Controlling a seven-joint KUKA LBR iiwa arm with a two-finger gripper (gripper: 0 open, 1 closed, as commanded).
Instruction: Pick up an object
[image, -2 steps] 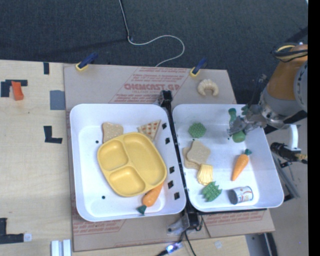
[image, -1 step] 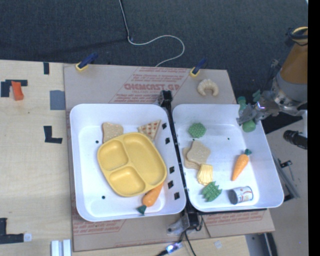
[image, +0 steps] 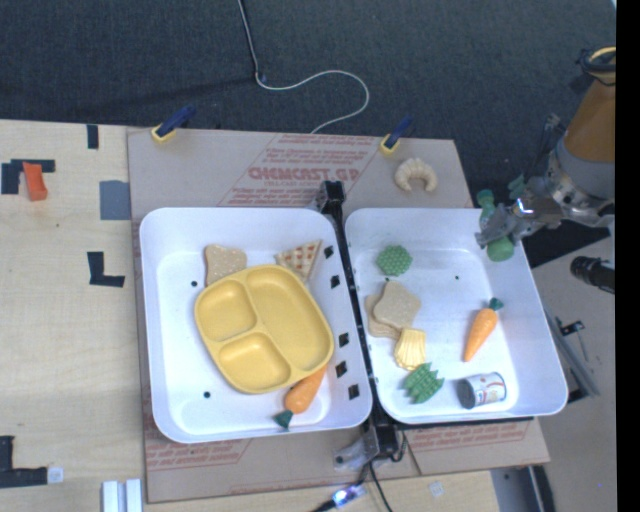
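Two white bins sit side by side on the bench. One gripper (image: 497, 232) hangs over the far right corner of the right bin (image: 530, 330), with a green object (image: 500, 248) at its tip; whether it is clamped between the gripper's tips I cannot tell. Inside the right bin, a green round toy (image: 394, 261) lies near the far left corner, bread slices (image: 393, 307) below it by the left wall, a yellow piece (image: 410, 349) and a green leafy toy (image: 424, 383) nearer the front, a carrot (image: 481, 332) toward the right wall, and a small can (image: 482, 390) at the front right. The left bin (image: 160, 300) holds a yellow divided plate (image: 263, 328), a second carrot (image: 302, 393) at its front edge, a toast slice (image: 224, 262) and a waffle wedge (image: 303, 258) behind it. A croissant (image: 415, 176) rests on the cardboard beyond the bins.
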